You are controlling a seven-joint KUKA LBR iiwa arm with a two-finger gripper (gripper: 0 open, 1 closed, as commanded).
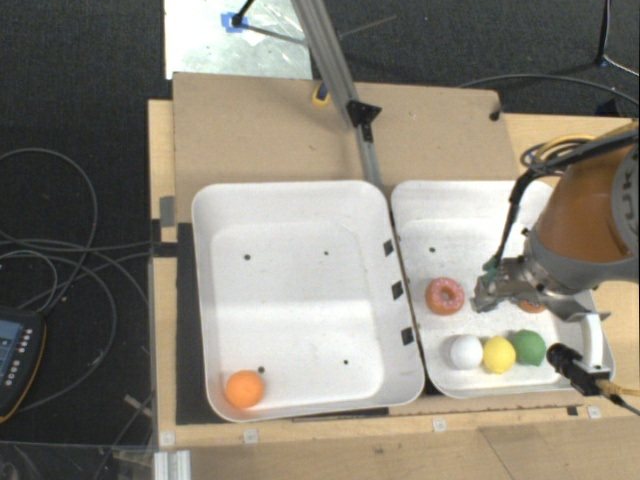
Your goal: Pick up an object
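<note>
Now we see the gripper [487, 294] low in the right bin [440, 208], right of centre frame, just beside the pink doughnut [445, 296]. Whether it grips anything, we cannot tell. We judge the doughnut light and squashy; pinching across one side of the ring, through the hole, seems surest.

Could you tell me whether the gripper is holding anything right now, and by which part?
It cannot be told. The gripper sits low in the right bin, right beside the pink doughnut, but nothing shows between it.
</note>
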